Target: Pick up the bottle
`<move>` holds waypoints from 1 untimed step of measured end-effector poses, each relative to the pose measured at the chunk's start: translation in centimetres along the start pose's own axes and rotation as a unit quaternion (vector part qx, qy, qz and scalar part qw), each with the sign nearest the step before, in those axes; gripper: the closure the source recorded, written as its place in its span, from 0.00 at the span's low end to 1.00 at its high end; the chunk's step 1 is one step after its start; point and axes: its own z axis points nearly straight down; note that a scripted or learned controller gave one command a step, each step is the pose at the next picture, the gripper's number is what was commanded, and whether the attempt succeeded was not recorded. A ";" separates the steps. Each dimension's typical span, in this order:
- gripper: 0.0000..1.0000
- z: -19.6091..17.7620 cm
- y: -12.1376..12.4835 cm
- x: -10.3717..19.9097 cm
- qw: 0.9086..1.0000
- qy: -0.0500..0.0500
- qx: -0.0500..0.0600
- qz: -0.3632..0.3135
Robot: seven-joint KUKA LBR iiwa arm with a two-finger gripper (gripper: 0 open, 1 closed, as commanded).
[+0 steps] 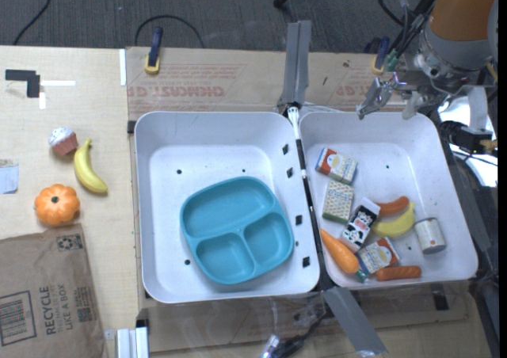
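Clearly apart — bottle (377, 256) near-side, hand (388, 107) far-side.

Two white bins (150, 190) (444, 158), one blue tray (236, 230), two bananas (89, 168) (396, 223), one pumpkin (57, 204), one cupcake (62, 141), one carrot (339, 252), two sausages (394, 207) (398, 272), four small cartons (337, 165) (338, 202) (359, 226) (378, 255), one can (430, 235).

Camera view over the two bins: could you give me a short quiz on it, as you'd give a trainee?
1. True or false: the blue plate lies in the right bin.
2. Which thing lies outside both bins? A) silver can B) small pumpkin C) carrot
3. Fill in: the gripper, open with nothing between its fingers, hangs by the right bin's ____ edge (near or far).

Key: 1 false, it lies in the left bin; 2 B; 3 far.
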 end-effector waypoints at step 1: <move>0.00 8.0 -2.5 6.1 0.991 -0.001 0.001 0.135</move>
